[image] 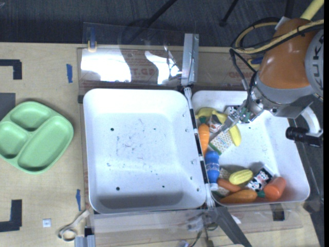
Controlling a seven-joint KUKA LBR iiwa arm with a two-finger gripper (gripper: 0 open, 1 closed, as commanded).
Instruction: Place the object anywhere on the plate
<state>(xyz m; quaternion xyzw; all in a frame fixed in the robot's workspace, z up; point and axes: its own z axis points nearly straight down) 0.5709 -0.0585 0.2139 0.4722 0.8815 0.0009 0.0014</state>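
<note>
The green plate [36, 138], divided into compartments, lies on the wooden bench at the far left, outside both bins. My gripper [234, 118] hangs low in the back of the right bin [280, 140], just above a yellow banana [235, 136] and a patterned packet [221, 142]. Beside them lie a second yellow piece [206, 113] and an orange carrot [204, 138] against the divider. From this angle I cannot make out anything held in the gripper.
The left bin [139, 143] lies between the plate and the right bin. A blue bottle [211, 166], a lemon [240, 177], carrots [239, 195] and a black-and-white item [262, 178] crowd the right bin's front. A clear panel [133, 60] stands behind.
</note>
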